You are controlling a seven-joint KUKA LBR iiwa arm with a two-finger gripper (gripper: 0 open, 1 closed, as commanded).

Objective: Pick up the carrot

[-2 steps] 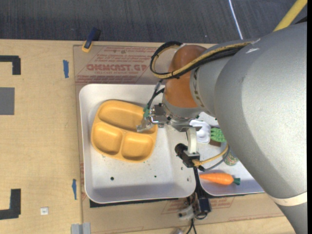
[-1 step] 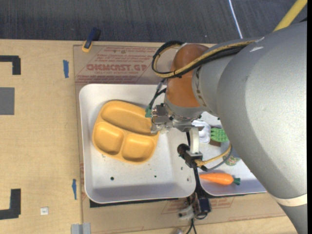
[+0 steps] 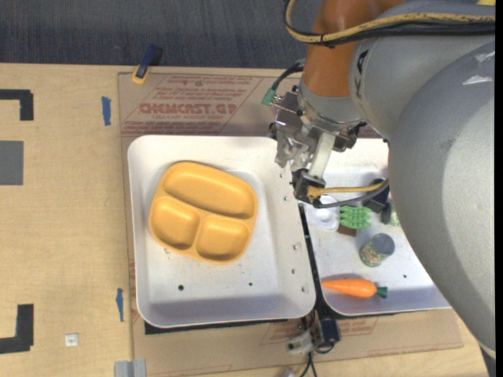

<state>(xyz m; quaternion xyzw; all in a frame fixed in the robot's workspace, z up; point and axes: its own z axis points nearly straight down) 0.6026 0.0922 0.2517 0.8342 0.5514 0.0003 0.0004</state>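
Observation:
The carrot (image 3: 350, 288), orange with a small green top pointing right, lies on its side near the front edge of the right bin (image 3: 409, 301). My gripper (image 3: 296, 162) hangs over the divide between the two bins, near the right bin's back left corner. It is well behind the carrot and apart from it. Much of the right bin is hidden behind the grey arm.
A yellow three-compartment plate (image 3: 203, 210) lies in the left bin (image 3: 149, 289). In the right bin, a white object (image 3: 325, 220), a green bristly item (image 3: 355, 217) and a grey round piece (image 3: 377, 249) sit between the gripper and the carrot.

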